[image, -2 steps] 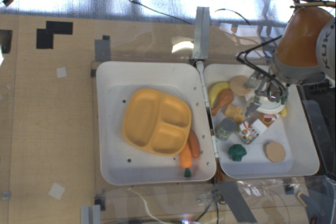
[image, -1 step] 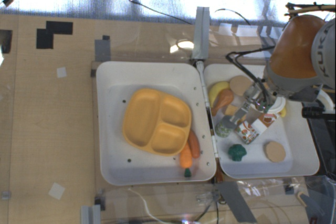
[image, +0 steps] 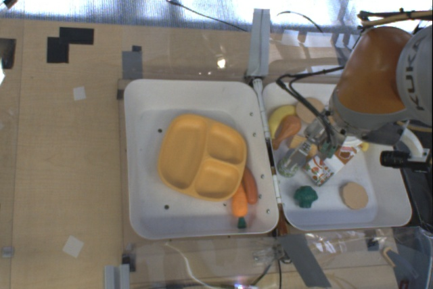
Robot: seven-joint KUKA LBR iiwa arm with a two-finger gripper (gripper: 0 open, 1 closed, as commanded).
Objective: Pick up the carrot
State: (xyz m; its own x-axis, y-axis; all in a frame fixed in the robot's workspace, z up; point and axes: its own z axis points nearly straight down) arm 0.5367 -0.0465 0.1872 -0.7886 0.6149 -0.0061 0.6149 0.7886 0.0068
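Note:
The carrot (image: 240, 202), orange with a small green stub at its lower end, lies in the left bin (image: 139, 145). It rests against the lower right edge of the yellow divided plate (image: 201, 156), close to the bin's front right corner. My gripper (image: 296, 158) hangs over the left part of the right bin (image: 389, 213), up and to the right of the carrot, across the wall between the bins. It is just above a small printed carton (image: 320, 170), and nothing is visibly held in it.
A reddish-orange sausage (image: 250, 184) lies right beside the carrot. The right bin holds a yellow fruit (image: 279, 116), an orange piece (image: 287, 128), a green broccoli (image: 306, 196) and a round tan biscuit (image: 354, 195). The arm's grey body covers the right bin's back right.

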